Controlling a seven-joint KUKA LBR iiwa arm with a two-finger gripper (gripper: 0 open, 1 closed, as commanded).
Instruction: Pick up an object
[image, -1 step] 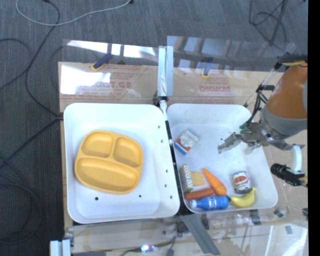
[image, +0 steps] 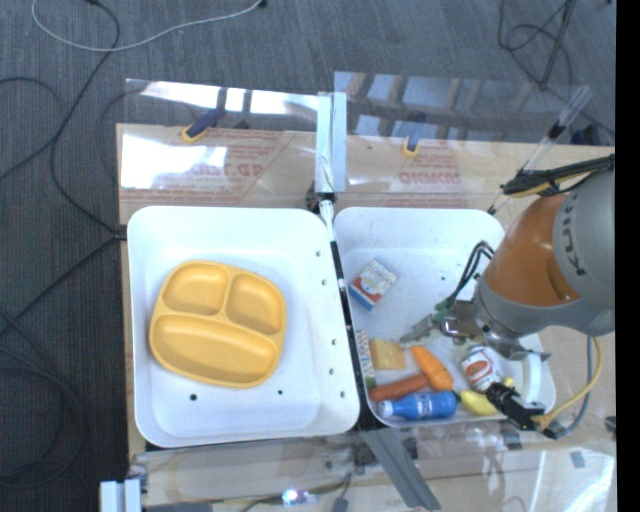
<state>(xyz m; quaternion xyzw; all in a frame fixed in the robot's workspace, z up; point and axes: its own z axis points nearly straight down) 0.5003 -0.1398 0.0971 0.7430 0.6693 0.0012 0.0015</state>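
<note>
My gripper (image: 436, 322) reaches down into the right bin (image: 420, 232), hanging from the grey wrist with its orange band (image: 525, 265). Just below it lies an orange carrot (image: 432, 367), and a pale yellow block (image: 387, 354) sits to its lower left. A small white box with red and blue print (image: 373, 282) lies up and to the left of the gripper. Along the bin's front edge are a red-orange piece (image: 398, 387), a blue bottle (image: 420, 405) and a yellow banana-like piece (image: 480, 402). A red and white can (image: 478, 368) rests under the wrist.
The left bin (image: 150, 400) holds a yellow divided plate (image: 218, 322). A raised rim (image: 343, 300) separates the two bins. Cables loop around the wrist at the right bin's front corner (image: 530, 405). Bare white floor shows in the right bin's back half.
</note>
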